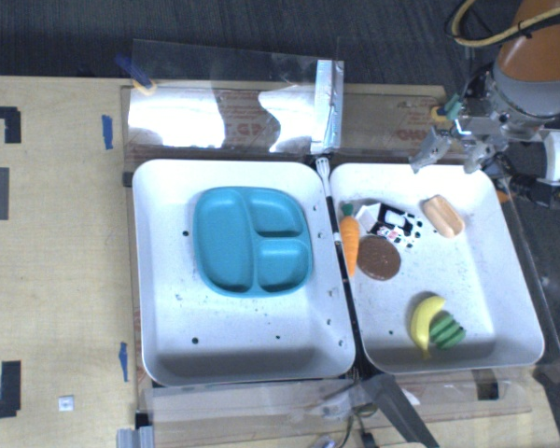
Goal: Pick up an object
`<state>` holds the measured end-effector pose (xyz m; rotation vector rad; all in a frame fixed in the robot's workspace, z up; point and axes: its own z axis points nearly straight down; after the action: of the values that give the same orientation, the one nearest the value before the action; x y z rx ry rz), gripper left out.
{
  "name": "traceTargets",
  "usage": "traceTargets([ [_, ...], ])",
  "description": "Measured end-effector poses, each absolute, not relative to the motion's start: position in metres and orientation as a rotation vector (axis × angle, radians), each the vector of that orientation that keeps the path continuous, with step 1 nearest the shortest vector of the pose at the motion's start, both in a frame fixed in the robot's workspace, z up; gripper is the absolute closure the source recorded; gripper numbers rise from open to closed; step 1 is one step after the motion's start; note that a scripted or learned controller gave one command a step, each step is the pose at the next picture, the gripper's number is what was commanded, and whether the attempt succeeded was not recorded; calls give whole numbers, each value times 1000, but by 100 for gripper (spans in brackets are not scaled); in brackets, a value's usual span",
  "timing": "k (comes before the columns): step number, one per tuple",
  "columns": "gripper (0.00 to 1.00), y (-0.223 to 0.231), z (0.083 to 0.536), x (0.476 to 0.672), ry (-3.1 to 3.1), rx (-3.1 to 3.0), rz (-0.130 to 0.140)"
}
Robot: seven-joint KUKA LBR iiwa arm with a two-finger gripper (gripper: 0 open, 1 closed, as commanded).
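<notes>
So the gripper (451, 149) is hanging out just past the far rim of the right bin (515, 278), up near its far corner, with both fingers spread apart and nothing sitting between them, so it's released and carrying zilch. Taking that right bin as the reference: the bread roll (441, 215) is lying inside it nearest the gripper, just below where the fingers are hovering but clearly apart from them. A bit further toward the bin's left wall there's a black-and-white spotted thing (393, 224) that I can't really identify, and the brown round cookie-looking disc (378, 259) is sitting just beside it. The carrot (350, 243) is lying right along the left wall, touching or almost touching the disc. The yellow banana (426, 320) with a green piece (448, 331) tucked against it is sitting in the near half of the bin, well apart from the rest. Left of that bin, the other bin (159, 278) is holding a blue divided plate (253, 240).
</notes>
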<state>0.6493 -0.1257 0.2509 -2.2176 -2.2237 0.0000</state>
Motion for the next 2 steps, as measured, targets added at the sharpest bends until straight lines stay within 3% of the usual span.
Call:
traceTargets([
  [1,0,-92,150,612,-2338,-2090,6],
  [2,0,-99,116,608,-2336,-2144,-29],
])
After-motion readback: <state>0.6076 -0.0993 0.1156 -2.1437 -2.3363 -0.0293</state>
